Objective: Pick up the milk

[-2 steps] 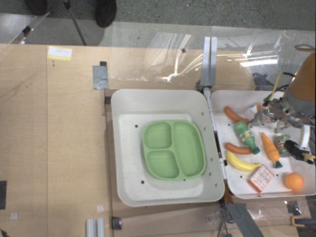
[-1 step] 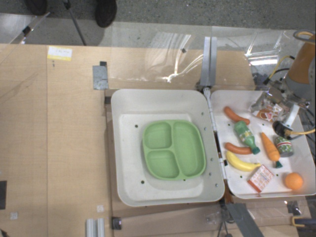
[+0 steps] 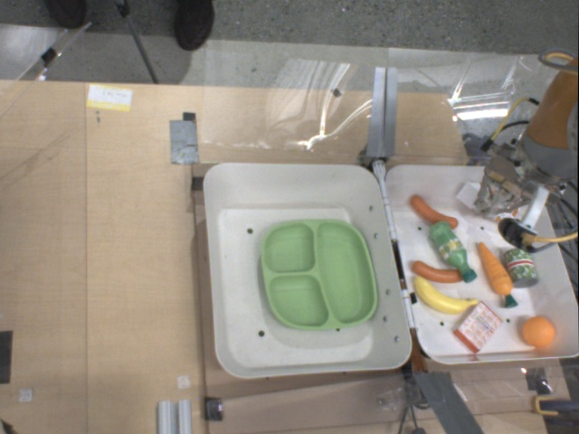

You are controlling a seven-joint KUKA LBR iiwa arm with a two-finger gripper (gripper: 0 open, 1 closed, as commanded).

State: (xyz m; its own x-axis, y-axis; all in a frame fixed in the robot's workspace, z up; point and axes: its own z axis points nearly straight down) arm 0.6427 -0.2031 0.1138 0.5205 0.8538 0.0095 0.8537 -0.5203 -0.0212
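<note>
Mostly wood bench (image 3: 99,242) w/ 2 white bins (image 3: 222,333).

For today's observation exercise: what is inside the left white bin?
Inside the left white bin lies one green tray with three compartments, all bare. The tray covers the bin floor beneath it, so anything under it cannot be seen.

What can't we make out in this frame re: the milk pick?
- End effector, camera view: its own wrist housing and cables cover the tips, so finger state and any contact are unreadable.
- Small white object beside it in the right white bin: partly covered, too small to identify as milk.
- Small red-and-white carton: label too small to read.
- Orange-banded grey arm: cut off by the right edge.
</note>
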